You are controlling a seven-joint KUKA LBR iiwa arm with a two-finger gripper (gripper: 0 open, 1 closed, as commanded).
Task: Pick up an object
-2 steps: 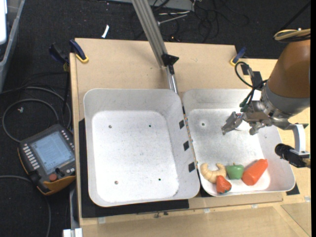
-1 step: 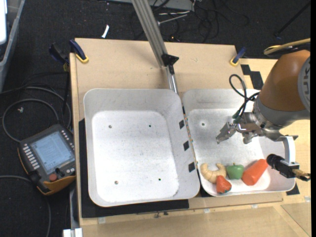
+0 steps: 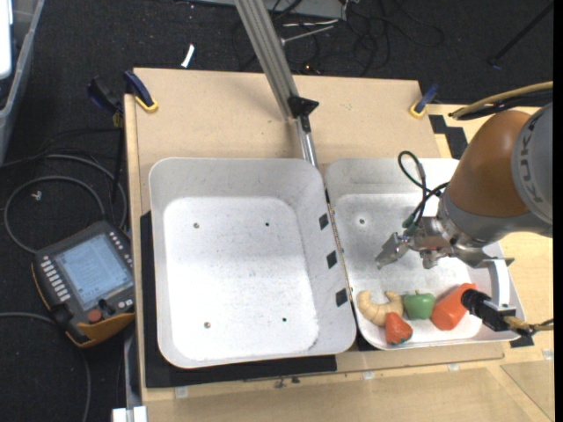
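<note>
**Gripper over right bin, nothing in it**

We see the arm (image 3: 493, 183) coming in from 3 o'clock, with white letters "KU" readable on its grey casing at the frame's right edge; the rest of the word is cut off. The gripper (image 3: 393, 251) hangs over the right bin (image 3: 369, 183), fingers slightly spread, nothing between them.

Objects sit in a row along that bin's 6 o'clock edge: a cream curved piece (image 3: 376, 306), a red piece (image 3: 398, 327) just beside it, a green piece (image 3: 420, 304), and an orange piece (image 3: 449, 309) touched by a black handle. All lie at about 5 o'clock from the gripper, near but apart from it.

Left bin (image 3: 233, 262) has a speckled floor. At 9 o'clock of the bench lies a pendant (image 3: 85, 275); its screen text is too small for us to read.
</note>
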